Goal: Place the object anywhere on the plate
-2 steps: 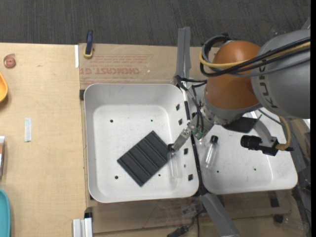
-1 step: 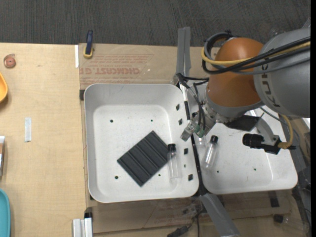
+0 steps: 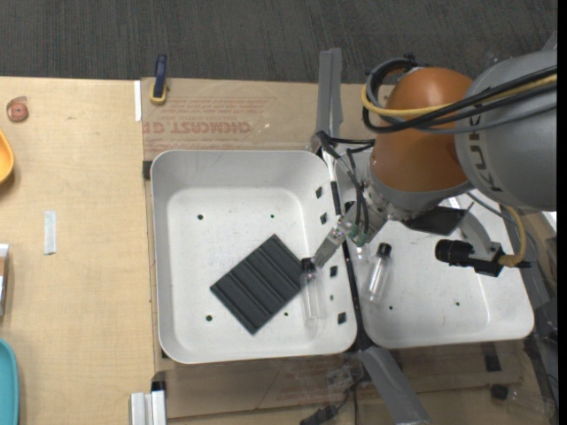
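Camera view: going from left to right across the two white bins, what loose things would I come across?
Black plate → clear tube, both in the left bin → second clear tube, in the right bin.

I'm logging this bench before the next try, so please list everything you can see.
white bins: 2, white, side by side
ribbed plate: 1, dark grey, left bin, lying askew
clear tubes: 2, clear with black caps, one per bin
cardboard sheet: 1, brown, behind left bin
clamp: 1, blue, cardboard's far edge
arm: 1, grey with orange band, from the right
gripper: 1, silvery, over left bin's right side
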Controlling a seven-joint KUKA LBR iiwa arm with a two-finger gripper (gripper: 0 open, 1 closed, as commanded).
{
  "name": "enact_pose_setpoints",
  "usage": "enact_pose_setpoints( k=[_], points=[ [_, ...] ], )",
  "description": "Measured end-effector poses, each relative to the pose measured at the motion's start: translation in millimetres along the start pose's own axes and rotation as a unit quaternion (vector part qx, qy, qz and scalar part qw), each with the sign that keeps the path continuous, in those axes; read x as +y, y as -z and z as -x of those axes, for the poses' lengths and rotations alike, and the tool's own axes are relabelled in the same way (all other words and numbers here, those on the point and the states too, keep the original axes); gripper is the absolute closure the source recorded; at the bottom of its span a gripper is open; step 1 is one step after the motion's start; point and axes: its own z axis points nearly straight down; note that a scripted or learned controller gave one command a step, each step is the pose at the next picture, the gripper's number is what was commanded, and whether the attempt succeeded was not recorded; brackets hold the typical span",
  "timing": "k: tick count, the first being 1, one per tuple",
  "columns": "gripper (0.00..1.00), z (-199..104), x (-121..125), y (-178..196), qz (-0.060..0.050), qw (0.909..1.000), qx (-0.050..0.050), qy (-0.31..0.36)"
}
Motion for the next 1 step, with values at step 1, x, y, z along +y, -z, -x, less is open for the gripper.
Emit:
enact_pose_setpoints(
  k=[1],
  points=[
    [0.00, 40.7, 90.7, -8.1, 0.001, 0.9956, -0.001, -0.094]
  ],
)
